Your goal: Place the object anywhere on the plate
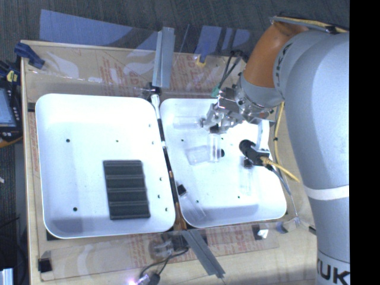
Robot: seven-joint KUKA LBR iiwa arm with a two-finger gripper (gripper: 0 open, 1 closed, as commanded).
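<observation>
arm (pixel 314 100) reaches in from the right, over the right bin (pixel 261 202). gripper (pixel 215 154) points down into that bin's upper middle, its tip low over the white floor. cannot tell from this view whether the gripper is open or closed.

small dark thing (pixel 220 154) lies at the gripper's tip, in the right bin. cannot tell whether it touches the tip or sits just beside it, so no hold is noted.

pale see-through patch (pixel 196 156) lies on the bin floor just left of the gripper. it is too faint to tell what it is.

dark ribbed plate (pixel 126 189) lies flat in the left bin (pixel 50 117), in the lower middle, long side running up and down the view, with nothing on it. it is well apart from the gripper, with the bins' shared rims between them.

small black piece (pixel 181 190) sits at the right bin's left rim, near the gap between the bins.

both bins rest side by side on the table (pixel 89 76).
</observation>
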